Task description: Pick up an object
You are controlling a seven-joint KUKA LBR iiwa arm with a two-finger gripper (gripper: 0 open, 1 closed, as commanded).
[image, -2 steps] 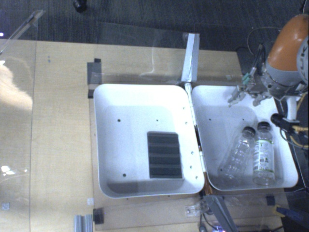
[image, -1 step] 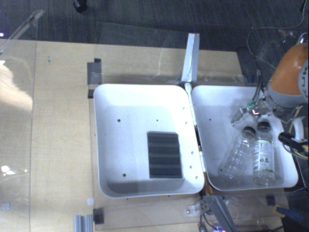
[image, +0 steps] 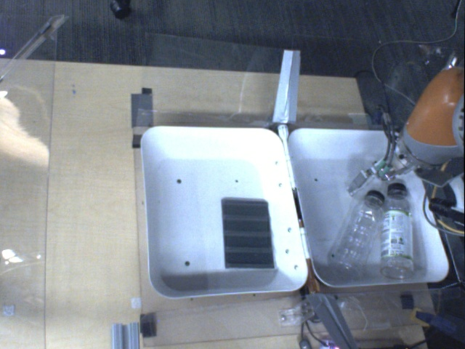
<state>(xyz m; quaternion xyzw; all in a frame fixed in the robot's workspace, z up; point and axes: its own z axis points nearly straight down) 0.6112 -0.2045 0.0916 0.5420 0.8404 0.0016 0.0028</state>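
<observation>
Two clear plastic bottles lie in the right bin [image: 320, 166]. One bottle [image: 356, 233] slants toward the bin's front left, and the other bottle [image: 396, 233], with a pale label, lies beside it on the right. Both dark caps point toward the back. My gripper [image: 374, 174] hangs just above the bottles' cap ends, under the orange band of the arm [image: 434, 115]. Nothing shows in its grasp. A black ribbed rectangular block [image: 248, 233] lies flat in the left bin [image: 167, 195], near its front right.
A metal divider post [image: 286, 86] stands at the back between the bins. Cables [image: 443, 217] run along the right bin's right side. A wooden benchtop [image: 80, 195] surrounds the bins, and a clamp [image: 312, 315] sits at the front.
</observation>
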